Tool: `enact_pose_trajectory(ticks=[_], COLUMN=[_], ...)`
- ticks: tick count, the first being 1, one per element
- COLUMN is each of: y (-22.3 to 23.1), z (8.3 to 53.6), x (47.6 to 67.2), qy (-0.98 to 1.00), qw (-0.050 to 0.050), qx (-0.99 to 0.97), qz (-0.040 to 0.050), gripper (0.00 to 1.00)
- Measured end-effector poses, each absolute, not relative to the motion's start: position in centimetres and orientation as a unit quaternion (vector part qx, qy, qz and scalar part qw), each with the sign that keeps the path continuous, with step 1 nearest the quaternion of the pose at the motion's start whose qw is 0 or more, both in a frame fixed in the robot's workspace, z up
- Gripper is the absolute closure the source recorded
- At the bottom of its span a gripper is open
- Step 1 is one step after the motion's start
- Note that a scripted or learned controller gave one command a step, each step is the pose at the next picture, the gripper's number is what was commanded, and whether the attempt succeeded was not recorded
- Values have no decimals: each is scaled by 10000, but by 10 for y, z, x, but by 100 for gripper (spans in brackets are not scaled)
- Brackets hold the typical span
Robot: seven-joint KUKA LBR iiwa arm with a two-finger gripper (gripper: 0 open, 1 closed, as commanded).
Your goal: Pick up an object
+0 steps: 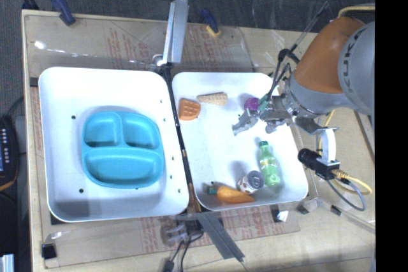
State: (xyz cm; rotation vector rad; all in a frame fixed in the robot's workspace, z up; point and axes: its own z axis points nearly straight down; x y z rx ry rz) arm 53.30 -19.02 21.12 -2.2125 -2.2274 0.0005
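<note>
My gripper (256,125) hangs over the upper right part of the right bin (210,156), open, with only white bin floor showing between its fingers. A small purple object (252,102) lies just behind it, near the left finger (241,125). A green bottle (268,164) lies below the gripper, apart from it. Beside the bottle's base is a small metal can (250,182), and an orange carrot (232,195) rests by the front wall. An orange waffle-like piece (189,109) and a beige bread stick (212,98) sit at the bin's far left.
The left bin (57,99) holds a blue divided tray (122,148). A raised divider (178,137) separates the bins. The arm's orange band (325,60) and cables (331,169) crowd the right rim.
</note>
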Motion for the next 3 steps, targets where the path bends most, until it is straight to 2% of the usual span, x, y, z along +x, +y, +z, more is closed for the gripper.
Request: enact_pose_trajectory(ticks=[1,2,3], y=[-201,-162,-153], z=[91,91,92], x=[494,589,628], qy=[-7102,-7105,-7098], qw=[8,15,10], qx=[-7040,-7037,-7044], qz=[3,4,3], gripper=[0,0,0])
